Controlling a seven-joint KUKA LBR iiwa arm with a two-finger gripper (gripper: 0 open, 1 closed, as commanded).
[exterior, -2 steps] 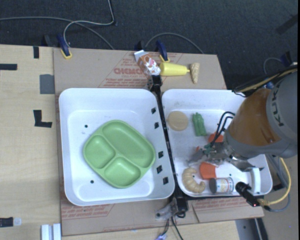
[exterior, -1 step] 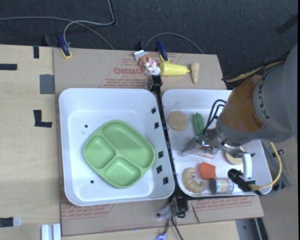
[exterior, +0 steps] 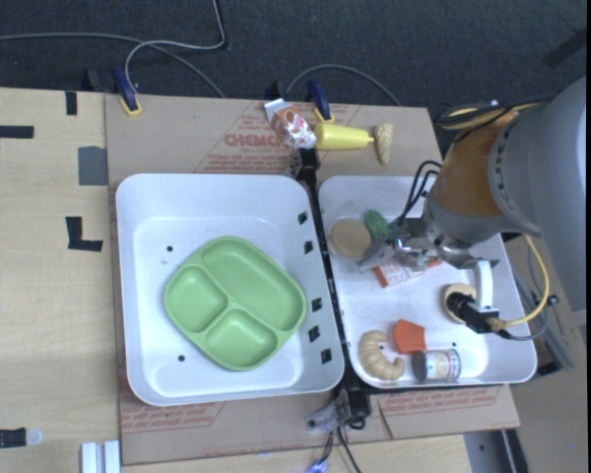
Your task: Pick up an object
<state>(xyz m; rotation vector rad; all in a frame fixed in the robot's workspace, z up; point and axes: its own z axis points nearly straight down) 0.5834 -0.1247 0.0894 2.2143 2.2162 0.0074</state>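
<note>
1. Grey arm (exterior: 542, 166), with its orange band, stood highest and nearest the lens, reaching in from 3 o'clock over the right bin (exterior: 507, 363).
2. Gripper (exterior: 399, 244) hung low near the middle of that bin, at the 9 o'clock end of the arm; whether its claw stood apart or together could not be told.
3. Red-and-white packet (exterior: 406, 274) lay just at 6 o'clock of the gripper, touching or nearly so. Judged flat, light and limp; best taken by an edge, and likely to slip or fold.
4. Tan round lid-like disc (exterior: 351, 237) sat at 9 o'clock of the gripper, a small green item (exterior: 375, 225) beside it. The disc looked stiff and light, though hard to pinch flat.
5. Croissant-shaped piece (exterior: 381, 356), orange block (exterior: 409, 336) and small jar (exterior: 439, 366) lay along the bin's 6 o'clock wall. The block looked the firmest candidate, to be gripped across its sides.
6. Green divided plate (exterior: 236, 304) lay in the left bin (exterior: 138, 264).
7. Yellow banana-like toy (exterior: 347, 138) lay on the cardboard (exterior: 217, 136) at 12 o'clock; red print there read "CHEMCO", the rest unclear.
</note>
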